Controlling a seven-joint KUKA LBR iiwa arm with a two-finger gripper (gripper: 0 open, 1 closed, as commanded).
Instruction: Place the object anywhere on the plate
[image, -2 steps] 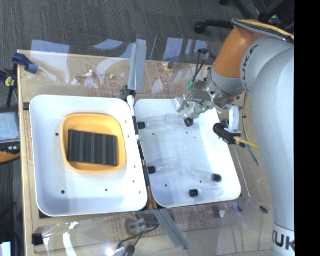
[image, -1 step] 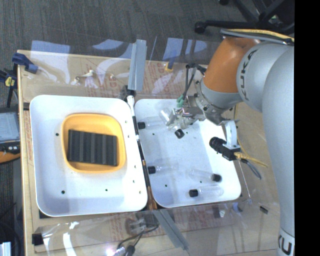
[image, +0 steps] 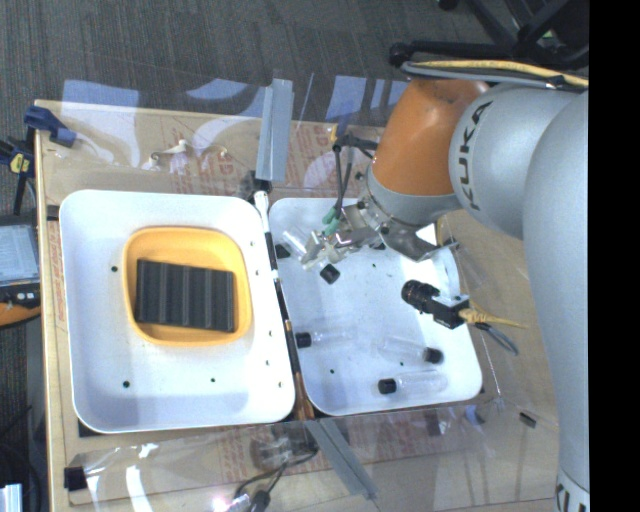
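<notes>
The yellow plate (image: 185, 290) with a dark ridged middle lies in the left bin (image: 100, 390). Several clear tubes with black caps lie in the right bin (image: 445, 385): one (image: 325, 337) near its left wall, one (image: 412, 351) right of centre, and one (image: 412, 382) by the front wall. My gripper (image: 306, 260) hangs over the back left part of the right bin, just right of the divider between the bins. Its black-tipped fingers (image: 328, 272) stand apart, and I see nothing held between them. It is well clear of the plate.
A black cylinder (image: 428, 300) sticks out over the right side of the right bin, under the arm. The arm's orange band (image: 425, 130) and grey body cover the bin's back right corner. A metal rail (image: 272, 130) stands behind the divider.
</notes>
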